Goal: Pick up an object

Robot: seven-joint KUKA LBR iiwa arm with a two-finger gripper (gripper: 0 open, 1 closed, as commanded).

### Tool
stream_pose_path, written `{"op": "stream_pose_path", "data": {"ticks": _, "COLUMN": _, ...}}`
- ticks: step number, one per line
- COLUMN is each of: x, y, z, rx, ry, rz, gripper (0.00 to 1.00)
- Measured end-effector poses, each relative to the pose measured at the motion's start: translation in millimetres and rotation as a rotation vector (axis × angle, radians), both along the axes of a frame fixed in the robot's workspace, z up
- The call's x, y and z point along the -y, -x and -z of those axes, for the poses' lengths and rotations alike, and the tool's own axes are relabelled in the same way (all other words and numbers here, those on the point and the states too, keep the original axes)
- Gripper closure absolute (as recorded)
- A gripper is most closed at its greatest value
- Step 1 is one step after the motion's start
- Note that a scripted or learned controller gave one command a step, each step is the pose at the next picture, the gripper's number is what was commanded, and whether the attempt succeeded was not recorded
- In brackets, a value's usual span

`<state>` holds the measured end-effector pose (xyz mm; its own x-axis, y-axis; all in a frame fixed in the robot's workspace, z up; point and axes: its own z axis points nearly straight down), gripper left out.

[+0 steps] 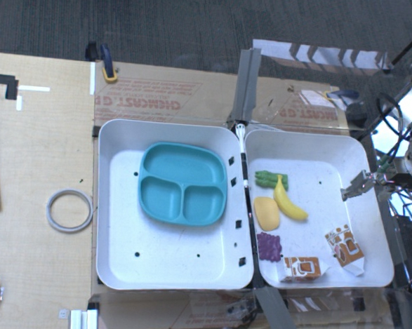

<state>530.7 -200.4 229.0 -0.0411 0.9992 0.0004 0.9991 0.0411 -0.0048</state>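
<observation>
Yellow banana (288,200) lies in the right bin (374,168), its long axis slanting, well left of our end effector (357,185) at the bin's right rim, whose grip we cannot tell.

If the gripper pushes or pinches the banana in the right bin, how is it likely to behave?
The banana looks like smooth, glossy toy plastic, so probably rigid, light and a bit slippery. Its curved shape may pivot or rock rather than slide straight. It lies touching the green item and close to the yellow oval piece, so a push would likely shift those too.
</observation>
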Motion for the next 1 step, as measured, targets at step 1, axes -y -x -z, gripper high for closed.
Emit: {"op": "stream_pose_path", "data": {"ticks": 1, "x": -42.6, "y": -38.6, "z": 10.6, "rx": 0.001, "ry": 0.000, "rz": -0.138, "gripper": 0.00}}
